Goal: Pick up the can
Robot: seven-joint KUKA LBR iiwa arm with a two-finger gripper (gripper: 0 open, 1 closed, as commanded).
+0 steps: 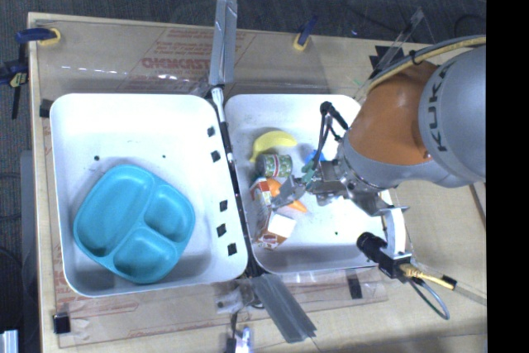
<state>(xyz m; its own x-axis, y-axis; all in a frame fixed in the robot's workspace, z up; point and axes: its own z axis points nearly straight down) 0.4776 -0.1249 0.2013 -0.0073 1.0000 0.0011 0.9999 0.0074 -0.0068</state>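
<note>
The can [275, 165], with a green and white label, lies on its side in the right bin [331, 240], just below a yellow banana [274, 144]. My gripper [299, 189] hangs low over the bin's middle, slightly right of and below the can, amid the cluster of items. It is close to an orange packet [266, 190], and its tip is partly hidden by the wrist. The can lies beside the gripper, not inside it.
A small white and orange carton [278, 229] lies near the right bin's front left. A blue divided plate [135, 221] sits in the left bin [66, 128]. The grey and orange arm [413, 124] covers the right bin's right side.
</note>
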